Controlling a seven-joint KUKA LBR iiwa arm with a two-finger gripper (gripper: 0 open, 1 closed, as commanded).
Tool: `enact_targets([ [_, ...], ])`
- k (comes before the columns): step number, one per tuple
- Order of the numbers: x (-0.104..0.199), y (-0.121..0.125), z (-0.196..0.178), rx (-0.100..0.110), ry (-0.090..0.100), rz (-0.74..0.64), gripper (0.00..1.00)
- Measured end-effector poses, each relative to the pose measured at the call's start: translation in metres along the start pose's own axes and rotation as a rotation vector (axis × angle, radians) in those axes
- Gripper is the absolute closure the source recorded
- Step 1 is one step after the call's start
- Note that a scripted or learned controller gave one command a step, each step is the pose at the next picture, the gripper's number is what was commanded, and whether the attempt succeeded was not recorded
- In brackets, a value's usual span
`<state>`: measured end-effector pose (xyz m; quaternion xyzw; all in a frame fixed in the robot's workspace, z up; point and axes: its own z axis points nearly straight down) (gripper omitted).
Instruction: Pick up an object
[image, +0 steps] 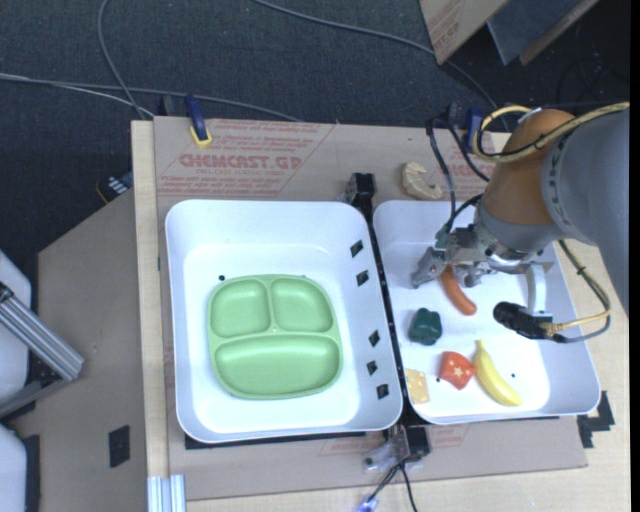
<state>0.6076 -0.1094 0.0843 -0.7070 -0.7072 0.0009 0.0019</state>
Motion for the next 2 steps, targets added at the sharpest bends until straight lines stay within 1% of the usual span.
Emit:
enact_targets([
  [1, 0.0, 0.001, -0.012, -0.003, 0.0, 0.001, 1.0],
  [2, 0.0, 0.007, -0.077, -0.012, -0.002, -0.001, 1.0],
])
